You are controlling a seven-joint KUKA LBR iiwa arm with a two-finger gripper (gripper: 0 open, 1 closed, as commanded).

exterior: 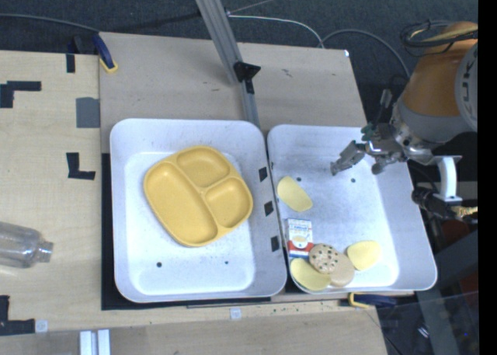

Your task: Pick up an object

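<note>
My gripper (pixel 359 161) hangs over the far right part of the right bin (pixel 404 214), with its two dark fingers spread apart and nothing between them. Below and left of it lies a yellow chip-like piece (pixel 294 193). Near the bin's front edge sit a small red and white packet (pixel 300 238), a chocolate chip cookie (pixel 323 255), a beige round piece (pixel 340 271) and two more yellow pieces (pixel 363 253) (pixel 307 276). All of these lie apart from the gripper.
The left bin (pixel 124 190) holds a yellow three-compartment plate (pixel 198 194). A metal pole (pixel 213 12) slants down to the bins' far edge. A clear plastic bottle (pixel 23 243) lies on the bench at the far left.
</note>
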